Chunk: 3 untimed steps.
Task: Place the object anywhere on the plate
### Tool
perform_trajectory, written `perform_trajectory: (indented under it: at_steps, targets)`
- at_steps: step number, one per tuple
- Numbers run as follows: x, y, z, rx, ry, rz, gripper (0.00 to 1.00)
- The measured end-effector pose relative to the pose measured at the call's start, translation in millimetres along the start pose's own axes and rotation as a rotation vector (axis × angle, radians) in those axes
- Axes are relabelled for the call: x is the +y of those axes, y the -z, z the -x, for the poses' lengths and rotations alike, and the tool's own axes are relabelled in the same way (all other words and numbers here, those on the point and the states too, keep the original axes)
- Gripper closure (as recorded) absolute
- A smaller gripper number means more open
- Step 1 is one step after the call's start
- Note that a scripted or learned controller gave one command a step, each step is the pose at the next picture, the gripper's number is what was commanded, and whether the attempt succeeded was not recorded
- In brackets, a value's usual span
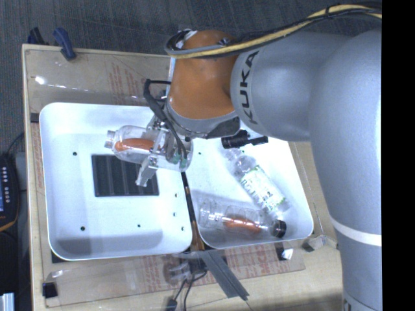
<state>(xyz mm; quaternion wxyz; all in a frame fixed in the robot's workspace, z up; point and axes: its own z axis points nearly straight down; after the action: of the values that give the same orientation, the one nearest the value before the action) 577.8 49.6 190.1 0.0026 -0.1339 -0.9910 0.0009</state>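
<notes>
From my feed I see a pale wooden bench [97,67] on dark grey carpeted floor [97,8]. A blue clamp [64,43] grips its far left corner, and glare streaks the clear sheeting along that edge. A dark device [6,186] sits at far left.

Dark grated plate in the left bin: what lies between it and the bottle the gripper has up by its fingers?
In the camera view, bare white bin floor separates the plate from the bottle; one gripper finger reaches down to the plate's right edge.
</notes>
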Motion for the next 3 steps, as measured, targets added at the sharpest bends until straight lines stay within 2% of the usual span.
perform_trajectory:
  at_steps: [1, 2, 3]
  targets:
    - [69.4, 20.9, -39.3, -0.005, 0.181, 0.001, 1.0]
    - [28.6, 61.2, -87.2, -0.002, 0.053, 0.0, 1.0]
    - [38.8, 122.8, -89.3, -0.005, -0.084, 0.001, 1.0]
